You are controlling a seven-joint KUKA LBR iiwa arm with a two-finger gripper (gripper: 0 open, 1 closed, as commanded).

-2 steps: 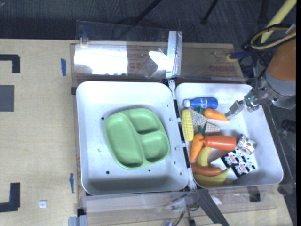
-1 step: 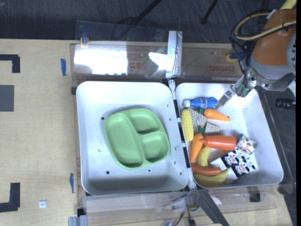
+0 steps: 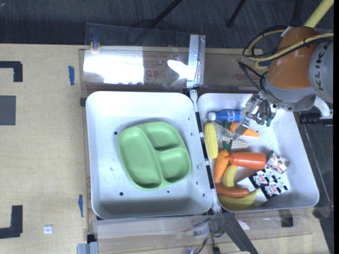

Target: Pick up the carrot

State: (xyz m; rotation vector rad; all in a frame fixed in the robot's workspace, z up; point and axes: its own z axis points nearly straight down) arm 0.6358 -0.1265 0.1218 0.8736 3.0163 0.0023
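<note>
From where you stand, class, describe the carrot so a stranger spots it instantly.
Look in the right bin, along its left wall. Below the corn cob lies the carrot, a plain orange tapered piece, slimmer than the red sausage beside it.

- The two bins (image 3: 100, 115) look like smooth white plastic with a slight sheen.
- The green divided plate (image 3: 153, 155) is matt plastic, evenly coloured.
- The bench (image 3: 42, 157) is pale wood or board, matt and smooth.
- A clear sheet (image 3: 137, 62) behind the bins is glossy, throwing bright glare.
- The carrot (image 3: 221, 165), corn cob (image 3: 211, 140) and banana (image 3: 235, 197) look like smooth, faintly shiny plastic.
- The arm's orange band (image 3: 291, 62) is glossy.
</note>
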